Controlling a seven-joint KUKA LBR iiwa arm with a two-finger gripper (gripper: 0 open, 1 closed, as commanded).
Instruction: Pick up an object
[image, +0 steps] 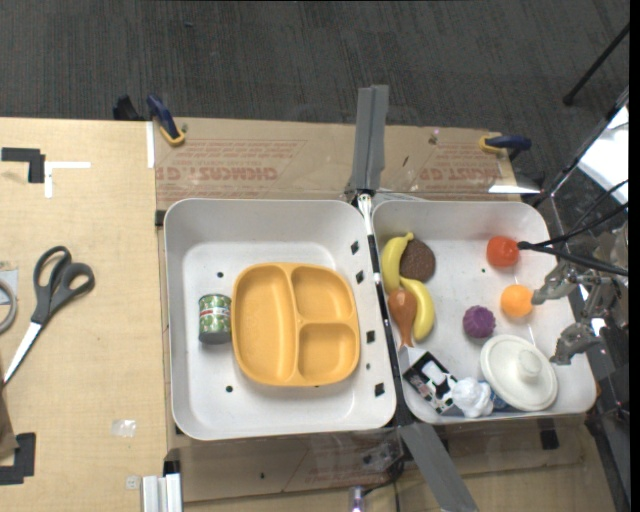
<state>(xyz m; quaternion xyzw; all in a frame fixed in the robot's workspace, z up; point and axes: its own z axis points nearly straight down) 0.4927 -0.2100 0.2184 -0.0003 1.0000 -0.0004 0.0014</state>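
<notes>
The right bin (455, 228) holds a yellow banana (397, 265), a brown ball (418, 260), a red ball (502, 252), an orange ball (516, 300), a purple ball (479, 321), a white round lid (517, 372), an orange-brown piece (402, 312), a black-and-white packet (430, 380) and a white crumpled item (471, 398). My gripper (555, 320) hangs at the bin's right rim, open. Its two metal fingers (549, 291) stand apart with nothing between them. The orange ball lies just left of the upper finger, and the white lid sits just left of the lower one.
The left bin (190, 400) holds a yellow divided plate (297, 324) and a small green can (214, 318) at its left side. Scissors (45, 295) lie on the wooden bench to the far left. A grey divider bar (370, 140) runs between the bins at the back.
</notes>
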